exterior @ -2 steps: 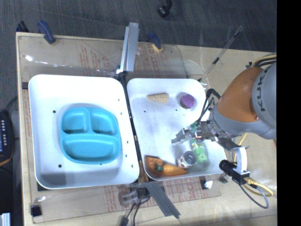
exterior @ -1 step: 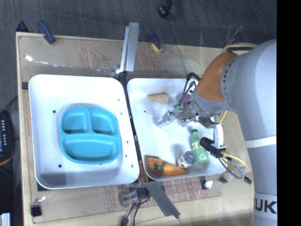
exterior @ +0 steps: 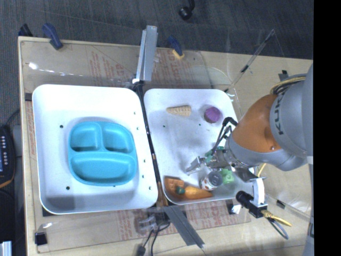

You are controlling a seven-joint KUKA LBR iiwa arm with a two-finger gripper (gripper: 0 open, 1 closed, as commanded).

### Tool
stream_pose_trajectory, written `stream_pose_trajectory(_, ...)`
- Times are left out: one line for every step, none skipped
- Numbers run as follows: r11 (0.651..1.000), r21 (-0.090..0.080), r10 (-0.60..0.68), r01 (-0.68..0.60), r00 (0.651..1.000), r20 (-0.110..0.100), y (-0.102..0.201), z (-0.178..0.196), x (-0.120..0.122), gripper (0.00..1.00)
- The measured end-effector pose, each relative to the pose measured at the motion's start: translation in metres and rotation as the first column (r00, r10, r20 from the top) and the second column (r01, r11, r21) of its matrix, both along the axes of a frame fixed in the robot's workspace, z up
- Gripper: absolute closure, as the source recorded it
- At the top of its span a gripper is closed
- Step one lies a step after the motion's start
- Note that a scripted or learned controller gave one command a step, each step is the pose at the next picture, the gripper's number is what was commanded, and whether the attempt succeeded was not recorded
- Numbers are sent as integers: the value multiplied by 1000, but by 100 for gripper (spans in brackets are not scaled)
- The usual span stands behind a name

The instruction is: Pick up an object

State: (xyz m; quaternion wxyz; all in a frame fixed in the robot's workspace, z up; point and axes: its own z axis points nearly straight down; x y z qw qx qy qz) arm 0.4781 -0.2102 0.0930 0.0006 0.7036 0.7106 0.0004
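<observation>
My gripper (exterior: 205,165) hangs low over the front part of the right bin (exterior: 160,143), reaching in from the right. Just below it lie a small red and white object (exterior: 205,183) and a green object (exterior: 228,176), partly covered by the wrist. An orange carrot (exterior: 187,191) rests along the bin's front wall, left of those. Farther back sit a tan ridged cone-like piece (exterior: 178,110) and a purple round object (exterior: 212,113). Nothing is visibly held.
The left bin (exterior: 48,111) holds a blue divided tray (exterior: 102,152). A metal bar (exterior: 146,55) stands at the back between the bins. The grey and orange arm (exterior: 266,135) covers the right bin's right edge.
</observation>
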Motion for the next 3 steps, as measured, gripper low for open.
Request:
stream_pose_trajectory(1000, -2, 8, -8, 1000, 2, 1, 10, 2, 100)
stream_pose_trajectory(1000, -2, 8, -8, 1000, 2, 1, 10, 2, 0)
stream_pose_trajectory(1000, -3, 14, -14, 1000, 3, 1, 20, 4, 100)
